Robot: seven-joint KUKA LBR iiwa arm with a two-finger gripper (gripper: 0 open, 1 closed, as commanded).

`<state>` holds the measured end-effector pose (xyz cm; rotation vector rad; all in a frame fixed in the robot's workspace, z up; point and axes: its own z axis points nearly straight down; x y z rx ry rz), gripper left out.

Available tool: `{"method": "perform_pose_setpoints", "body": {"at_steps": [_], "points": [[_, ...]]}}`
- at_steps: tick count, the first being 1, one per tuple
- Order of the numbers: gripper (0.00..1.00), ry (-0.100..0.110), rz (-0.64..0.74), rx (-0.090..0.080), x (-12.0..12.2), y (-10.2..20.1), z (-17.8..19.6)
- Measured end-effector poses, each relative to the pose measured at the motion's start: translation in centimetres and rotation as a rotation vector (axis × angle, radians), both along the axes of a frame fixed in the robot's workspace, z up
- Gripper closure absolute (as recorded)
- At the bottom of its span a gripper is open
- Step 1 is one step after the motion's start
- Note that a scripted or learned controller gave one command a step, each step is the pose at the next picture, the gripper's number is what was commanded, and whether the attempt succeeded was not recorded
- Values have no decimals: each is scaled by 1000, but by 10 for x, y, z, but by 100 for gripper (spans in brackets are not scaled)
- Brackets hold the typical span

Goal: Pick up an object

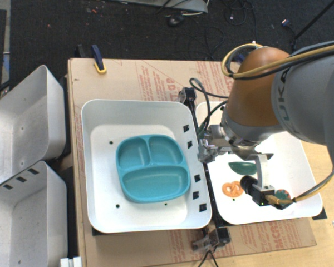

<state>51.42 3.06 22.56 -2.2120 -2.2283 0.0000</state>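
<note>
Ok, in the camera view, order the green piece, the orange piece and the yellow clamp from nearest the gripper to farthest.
1. green piece, in the middle of the right bin, nearest.
2. orange piece, same bin, towards its front edge.
3. yellow clamp, at the back left corner of the bench, by far the farthest.

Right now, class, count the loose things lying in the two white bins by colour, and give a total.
Teal divided plastic plate: 1
Orange pretzel-shaped toy: 1
Dark green flat piece, partly hidden: 1
Total: 3
</note>
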Motion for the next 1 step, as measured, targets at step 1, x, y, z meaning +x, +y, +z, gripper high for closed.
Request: {"method": "perform_pose_setpoints", "body": {"at_steps": [1], "points": [[100,1,0,0,-5,49,-8]]}}
